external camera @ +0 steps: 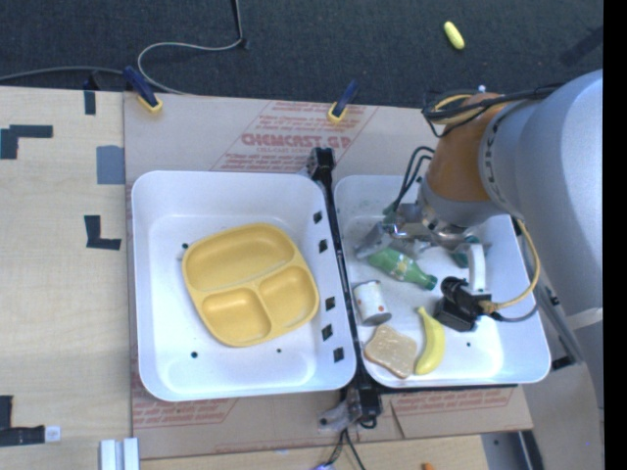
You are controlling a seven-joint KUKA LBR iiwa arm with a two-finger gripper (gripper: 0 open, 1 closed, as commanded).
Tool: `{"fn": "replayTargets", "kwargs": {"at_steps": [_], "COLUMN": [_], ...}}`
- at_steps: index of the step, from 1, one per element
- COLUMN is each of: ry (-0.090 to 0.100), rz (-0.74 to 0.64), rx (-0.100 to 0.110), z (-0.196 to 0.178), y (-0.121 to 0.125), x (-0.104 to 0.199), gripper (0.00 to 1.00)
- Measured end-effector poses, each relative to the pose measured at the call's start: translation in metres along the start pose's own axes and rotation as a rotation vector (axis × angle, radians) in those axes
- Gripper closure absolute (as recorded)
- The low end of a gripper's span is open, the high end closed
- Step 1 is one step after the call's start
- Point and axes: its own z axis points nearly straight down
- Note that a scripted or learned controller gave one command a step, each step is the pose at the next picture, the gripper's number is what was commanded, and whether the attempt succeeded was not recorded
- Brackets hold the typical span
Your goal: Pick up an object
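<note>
Gripper [392, 235] sits low in the right bin [529, 355], center-right of frame, at the green bottle [403, 266]; can't tell its state. Below the bottle lie a can [371, 302], bread [391, 351] and banana [429, 341]. Yellow tray [251, 284] lies in the left bin [157, 262].

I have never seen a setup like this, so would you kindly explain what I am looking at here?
This is one camera fixed above a bench, looking down at a slant. The grey and orange machine on the right is a robot arm; its tool hangs low over the right bin, just above a green bottle. That bin also has a banana, bread and a small can. The left bin has a yellow divided tray. I cannot tell whether it grips anything.
</note>
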Motion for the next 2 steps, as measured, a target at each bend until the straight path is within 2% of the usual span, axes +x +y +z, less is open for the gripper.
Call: {"fn": "replayTargets", "kwargs": {"at_steps": [1,2], "ry": [0.000,0.001], "rz": [0.000,-0.001], "rx": [0.001,0.003], "z": [-0.010,-0.116], "y": [0.000,-0.055], "x": [0.000,0.050], "gripper": [1.00,1.00]}}
